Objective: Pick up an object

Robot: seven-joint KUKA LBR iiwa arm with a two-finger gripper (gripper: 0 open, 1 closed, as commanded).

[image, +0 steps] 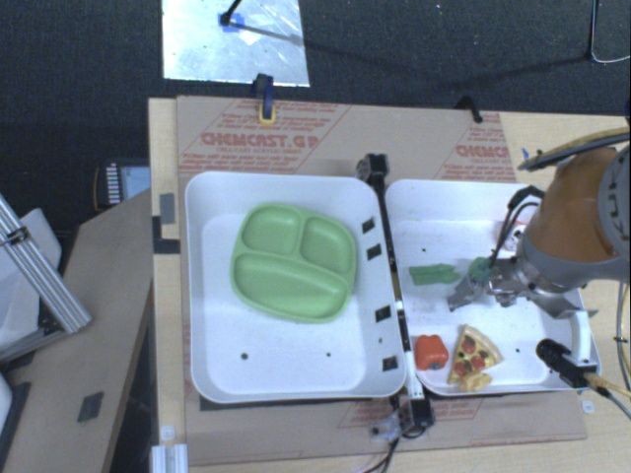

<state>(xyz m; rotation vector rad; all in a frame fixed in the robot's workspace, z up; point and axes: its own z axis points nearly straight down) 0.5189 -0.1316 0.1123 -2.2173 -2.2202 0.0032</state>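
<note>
Pincer [471,286] low in the right bin [444,210], reaching in from the right under the grey wrist and orange band of the arm [582,220]. Fingers hard to make out at this size; cannot tell how far apart, nor whether anything sits between them. Tip just beside, perhaps touching, the right end of a flat green piece [432,274] lying mid-bin (contact not clear).

Nearer the front wall of the same bin: a red piece [430,351], rounded, and right next to it a pizza slice toy [474,353], yellow with red spots. Both apart from the pincer tip, below it in the view. A black part [562,361] of the arm's gear over the bin's front right corner.

Left bin [212,363] holding a pale green divided tray [294,262], three compartments, lying flat and slightly turned. Black clips along the seam between the two bins. Both bins on a brown sheet [325,131] with red lettering, spread on the tabletop [163,146].
</note>
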